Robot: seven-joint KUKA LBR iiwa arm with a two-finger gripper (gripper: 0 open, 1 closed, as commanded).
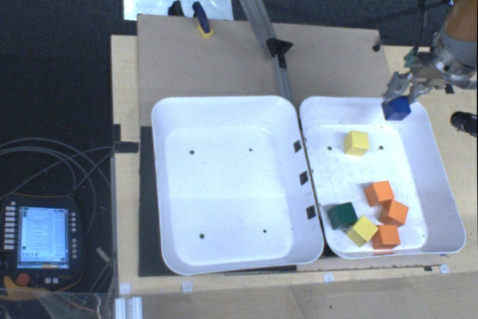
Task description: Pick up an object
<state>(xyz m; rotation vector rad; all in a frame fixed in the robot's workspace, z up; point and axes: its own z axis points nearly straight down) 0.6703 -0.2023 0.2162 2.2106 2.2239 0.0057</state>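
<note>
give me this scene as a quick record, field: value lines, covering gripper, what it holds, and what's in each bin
gripper: gripper over the far right corner of the right bin
held: blue cube between its fingers, at the bin's far rim
right bin contents: yellow cube alone near the far end; near-end cluster of three orange cubes, a green cube and a second yellow cube
left bin: left bin, white, beside the right bin

Left bin [224, 116] floor open. Right bin [437, 160]: 5 cubes [373, 217] crowd the near corner, yellow cube [357, 143] alone mid-floor, room all around it.
</note>
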